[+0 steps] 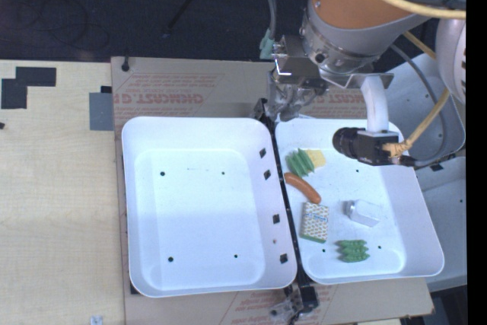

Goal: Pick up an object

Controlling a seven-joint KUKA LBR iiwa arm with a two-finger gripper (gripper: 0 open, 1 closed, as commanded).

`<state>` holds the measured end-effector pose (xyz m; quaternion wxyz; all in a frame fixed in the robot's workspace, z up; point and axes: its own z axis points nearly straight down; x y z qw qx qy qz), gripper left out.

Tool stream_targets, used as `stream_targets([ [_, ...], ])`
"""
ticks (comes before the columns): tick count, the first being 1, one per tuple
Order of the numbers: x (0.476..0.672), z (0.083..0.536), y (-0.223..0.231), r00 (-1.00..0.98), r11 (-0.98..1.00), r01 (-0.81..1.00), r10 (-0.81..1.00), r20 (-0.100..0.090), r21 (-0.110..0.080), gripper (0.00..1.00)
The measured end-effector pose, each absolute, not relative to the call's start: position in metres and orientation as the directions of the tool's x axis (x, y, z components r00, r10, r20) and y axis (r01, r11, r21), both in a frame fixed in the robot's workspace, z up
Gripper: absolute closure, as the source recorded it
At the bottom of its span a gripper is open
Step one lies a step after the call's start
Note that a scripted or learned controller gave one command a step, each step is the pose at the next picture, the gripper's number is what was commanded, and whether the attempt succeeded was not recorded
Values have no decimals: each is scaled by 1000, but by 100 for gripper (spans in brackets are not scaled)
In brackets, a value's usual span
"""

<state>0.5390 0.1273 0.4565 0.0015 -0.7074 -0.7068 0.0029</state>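
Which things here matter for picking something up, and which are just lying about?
For the job:
gripper
right bin, holding the upper green pods, yellow piece, orange sausage, patterned packet, clear block and lower green pods

Lying about:
left bin
cardboard sheet under both bins
grey patch beside the cardboard

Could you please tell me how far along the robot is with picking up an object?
Nothing looks done yet: the orange sausage, patterned packet, grey block and green pod all lie in the right bin. In hand: the gripper is at that bin's far inner corner, carrying nothing visible. Left: grasping and lifting one item.
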Motion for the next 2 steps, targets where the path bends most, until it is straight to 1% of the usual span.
stream_targets([
  [2, 540, 475, 125, 3, -3, 1000, 1000, -5, -13, 100],
])
